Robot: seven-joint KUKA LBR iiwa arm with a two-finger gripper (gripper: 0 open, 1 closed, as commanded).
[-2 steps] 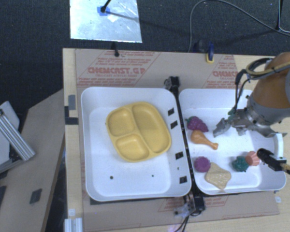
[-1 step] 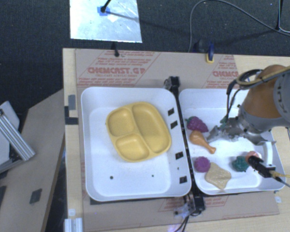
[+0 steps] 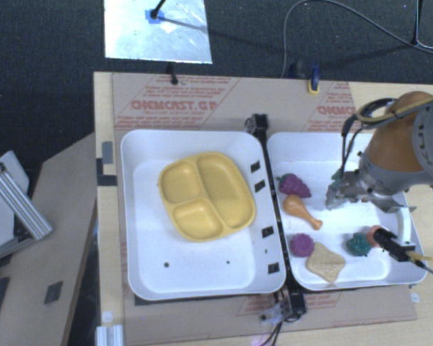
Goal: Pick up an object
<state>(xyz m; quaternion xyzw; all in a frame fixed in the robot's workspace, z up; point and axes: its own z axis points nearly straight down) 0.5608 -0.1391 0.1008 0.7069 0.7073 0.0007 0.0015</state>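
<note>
Where the arm [image 3: 408, 146] leaves the right edge, its upper part is cut off, and the hand [image 3: 337, 195] is blurred; whether it is open or gripping anything cannot be told. It hangs over the right bin [image 3: 314, 146], near the purple grapes [image 3: 294, 185] and drumstick [image 3: 302, 210].

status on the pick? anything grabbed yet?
Done: the gripper is low in the right bin, beside the drumstick. In hand: nothing visible. Left: grasp and lift; purple grapes, bread slice and teal toy lie untouched.
</note>
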